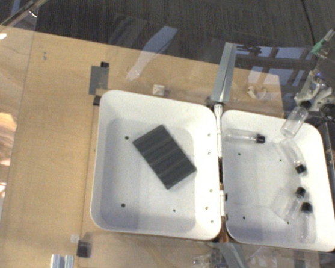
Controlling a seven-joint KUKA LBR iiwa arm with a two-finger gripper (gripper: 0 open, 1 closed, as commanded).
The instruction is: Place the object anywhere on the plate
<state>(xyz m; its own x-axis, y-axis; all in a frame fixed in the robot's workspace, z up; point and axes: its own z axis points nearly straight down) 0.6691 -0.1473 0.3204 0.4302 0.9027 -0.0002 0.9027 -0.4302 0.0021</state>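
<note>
1. We see a clear vial (pixel 294 121) hanging tilted from the end effector (pixel 307 104), its top end pinched between the fingers, above the back right corner of the right bin (pixel 323 240).
2. End effector is clamped on that vial, up beyond the right bin's back rim.
3. The plate (pixel 164 156), a dark ribbed slab, lies flat and skewed in the middle of the left bin (pixel 101 207), well apart from the vial.
4. More clear vials with black caps lie in the right bin: one (pixel 246 136) near its back rim, several (pixel 294 200) along its right side.
5. Both bins sit touching side by side on the wooden surface (pixel 45 145).
</note>
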